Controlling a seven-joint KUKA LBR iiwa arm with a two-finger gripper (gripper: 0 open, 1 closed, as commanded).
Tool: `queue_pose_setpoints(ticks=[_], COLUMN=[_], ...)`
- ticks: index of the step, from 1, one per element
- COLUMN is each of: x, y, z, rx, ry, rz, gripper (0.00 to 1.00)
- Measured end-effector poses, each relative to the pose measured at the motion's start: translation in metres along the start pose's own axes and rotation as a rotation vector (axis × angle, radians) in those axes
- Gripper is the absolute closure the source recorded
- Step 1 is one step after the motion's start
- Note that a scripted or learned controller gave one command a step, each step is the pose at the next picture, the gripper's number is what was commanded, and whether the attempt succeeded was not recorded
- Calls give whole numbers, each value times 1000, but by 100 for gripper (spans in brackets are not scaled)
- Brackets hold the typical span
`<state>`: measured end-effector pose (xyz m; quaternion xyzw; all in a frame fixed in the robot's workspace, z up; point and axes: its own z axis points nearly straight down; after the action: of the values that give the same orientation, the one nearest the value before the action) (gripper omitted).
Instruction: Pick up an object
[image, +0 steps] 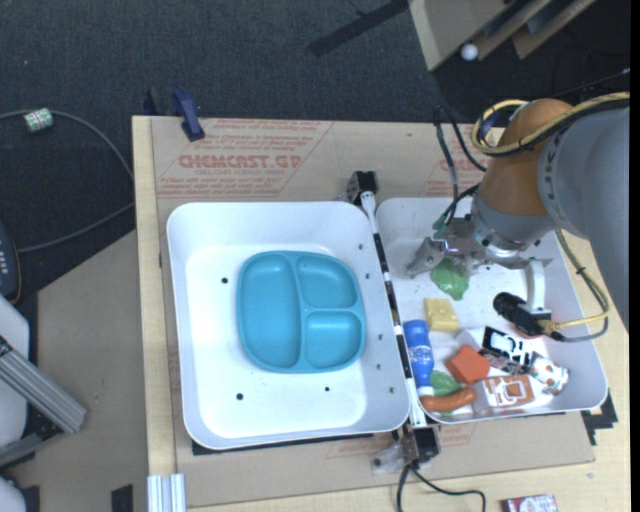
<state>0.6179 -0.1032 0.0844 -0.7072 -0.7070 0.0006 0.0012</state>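
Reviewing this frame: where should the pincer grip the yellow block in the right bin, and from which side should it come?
Probably straight down from above, closing across the yellow block's left and right faces. It lies flat and roughly square, with bare floor of the right bin showing to its right, but the blue tube and green object crowd its other sides.

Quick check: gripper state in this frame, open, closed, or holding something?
Gripper: down in the right bin at the green object; open or closed cannot be told, no grasp confirmed.

One camera sits high above the tabletop (250, 150), looking down at a slant on both white bins (190, 300); the arm (570, 160) comes from the right.
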Motion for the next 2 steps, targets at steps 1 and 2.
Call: queue_pose_setpoints(ticks=[1, 2], x=[-4, -13], y=[20, 14], z=[0, -1], rx=[-4, -1], ry=[-2, 0], rz=[-2, 0], gripper=[0, 0])
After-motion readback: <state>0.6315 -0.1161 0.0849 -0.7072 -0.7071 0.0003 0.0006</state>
